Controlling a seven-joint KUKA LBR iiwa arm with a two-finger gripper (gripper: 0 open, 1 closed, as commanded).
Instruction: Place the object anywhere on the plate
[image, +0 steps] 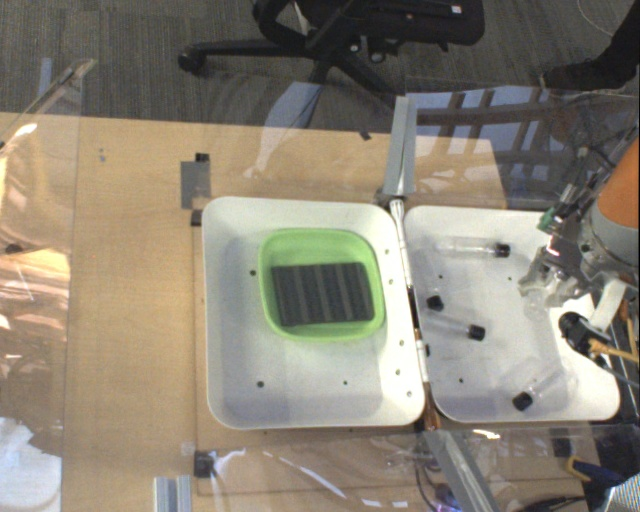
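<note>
Tool: you see the tool (548, 272) low over the right bin (600, 400), at its right side; you cannot tell from this view whether it is apart or together.
Held or touched: something clear and pale sits right at the tool's tip, but you cannot tell whether it is gripped, merely touched, or just lying on the bin floor.
Tubes: clear tubes with black caps lie in the right bin, one near the top (475, 247), one in the middle (457, 327), one at the lower right (533, 390); a loose black cap (434, 302) lies near the left wall.
Plate: the green plate (322, 288), with a dark ribbed centre, sits in the left bin (300, 400), well apart from the tool.
Hard to make out: the tubes are see-through and nearly vanish against the white; the arm is cut off at the right.
Arm: the arm (612, 215) comes in from the right, orange band up, wrist angled down and left.
Worktop: the wooden worktop (110, 300) carries both bins side by side.
</note>
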